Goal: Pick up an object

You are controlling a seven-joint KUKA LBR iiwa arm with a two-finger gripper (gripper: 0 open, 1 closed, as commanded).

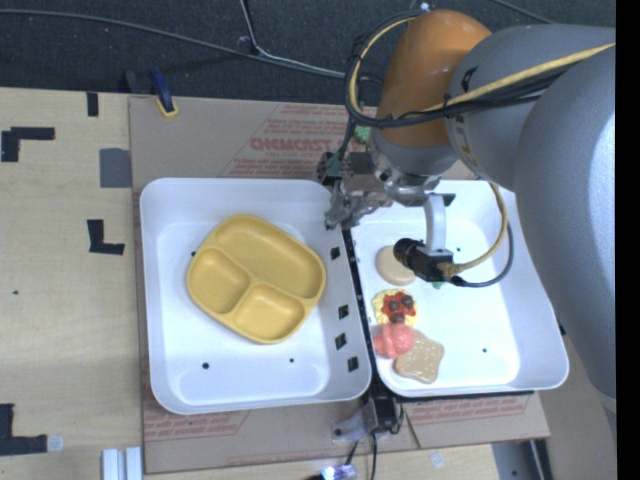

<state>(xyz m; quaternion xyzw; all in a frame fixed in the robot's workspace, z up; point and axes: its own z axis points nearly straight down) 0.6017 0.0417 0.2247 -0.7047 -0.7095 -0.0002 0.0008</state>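
- Camera view: red printing runs across the cardboard sheet (250, 138) under the two bins; only part of it shows and I cannot read it surely.
- The left bin (165, 298) holds a yellow divided plate (255, 278).
- The right bin (500, 338) holds a round beige piece (392, 265), a small red-and-yellow toy (397, 308), a pink lump (393, 340) and a tan cookie shape (420, 360), close together near the divider.
- The gripper (345, 203) hangs over the divider's far end; the arm (540, 118) hides much of it, so I cannot tell its state.

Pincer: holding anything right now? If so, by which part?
Cannot be told. The pincer sits over the divider between the bins, its tip lost in clutter; the toy food pieces lie apart in the right bin.
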